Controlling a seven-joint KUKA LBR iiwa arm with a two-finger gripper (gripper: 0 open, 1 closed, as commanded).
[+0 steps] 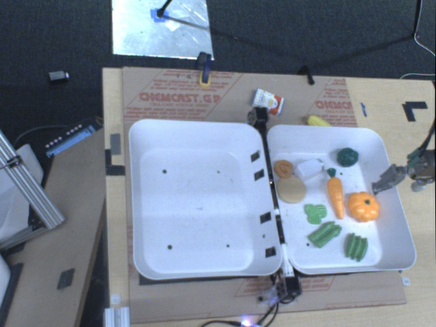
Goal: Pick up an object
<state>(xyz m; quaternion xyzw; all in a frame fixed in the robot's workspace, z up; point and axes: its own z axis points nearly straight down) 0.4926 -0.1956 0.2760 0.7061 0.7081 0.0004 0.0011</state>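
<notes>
My gripper [390, 179] sits over the right rim of the right bin [398, 251], holding nothing; whether it is wide or narrow I cannot tell. Nearest it in that bin lies the orange pumpkin [363, 206], just beside the carrot [336, 194], with a dark green vegetable [347, 157] further up.

cardboard sheet [178, 95] reads, seemingly, "chemcast gp", printed red.

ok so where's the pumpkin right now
The pumpkin sits in the right bin, toward its right side, just right of the carrot and just left of the claw.
</notes>
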